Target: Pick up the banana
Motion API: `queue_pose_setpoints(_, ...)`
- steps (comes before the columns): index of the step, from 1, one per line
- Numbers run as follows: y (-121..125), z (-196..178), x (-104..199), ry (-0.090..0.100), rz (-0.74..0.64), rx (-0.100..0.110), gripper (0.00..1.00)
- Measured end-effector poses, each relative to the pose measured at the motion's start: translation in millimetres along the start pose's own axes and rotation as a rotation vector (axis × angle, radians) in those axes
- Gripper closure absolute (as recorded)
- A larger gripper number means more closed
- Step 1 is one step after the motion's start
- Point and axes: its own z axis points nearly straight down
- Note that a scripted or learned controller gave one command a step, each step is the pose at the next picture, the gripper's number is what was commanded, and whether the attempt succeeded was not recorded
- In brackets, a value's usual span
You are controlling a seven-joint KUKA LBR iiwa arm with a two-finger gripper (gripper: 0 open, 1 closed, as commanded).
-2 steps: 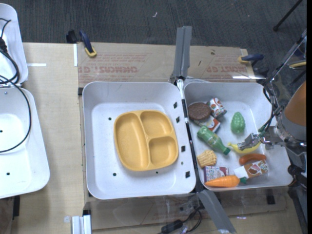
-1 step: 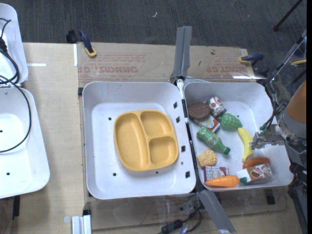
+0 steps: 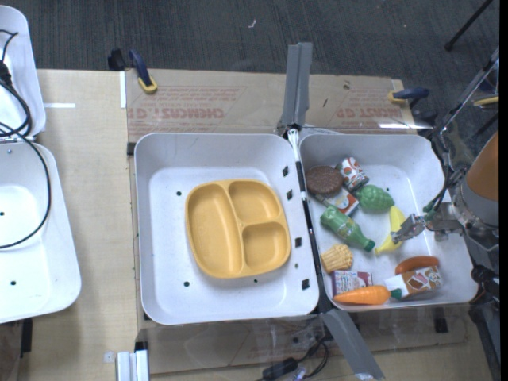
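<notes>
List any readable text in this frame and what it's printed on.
"CHEMCAST GP", red print seen upside down, repeated on the brown cardboard sheet behind the two bins; further lettering there is too blurred to read.
Labels on the small can, the red carton and the sauce bottle in the right bin: too small to read.
No text on the yellow tray.

banana [image 3: 392, 234]: yellow
divided plate [image 3: 237, 228]: mustard yellow, plain
left bin [image 3: 155, 213]: white, small black holes
right bin [image 3: 421, 167]: white
bottle [image 3: 346, 228]: green, lighter label
carrot [image 3: 362, 295]: orange, green tip
round patty [image 3: 324, 181]: dark brown
corn piece [image 3: 337, 256]: pale yellow, ridged
small carton [image 3: 352, 279]: red and white print
leafy vegetable [image 3: 375, 198]: green
gripper [image 3: 412, 226]: grey metal
counter [image 3: 87, 133]: light tan wood
cardboard sheet [image 3: 206, 101]: brown, red lettering
clamps [image 3: 143, 74]: blue and yellow
</notes>
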Motion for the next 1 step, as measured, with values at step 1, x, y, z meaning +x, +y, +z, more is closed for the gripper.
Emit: queue_pose_setpoints(1, -21.2, 7.5, -4.4, 0.015, 0.161, 0.017, 0.00)
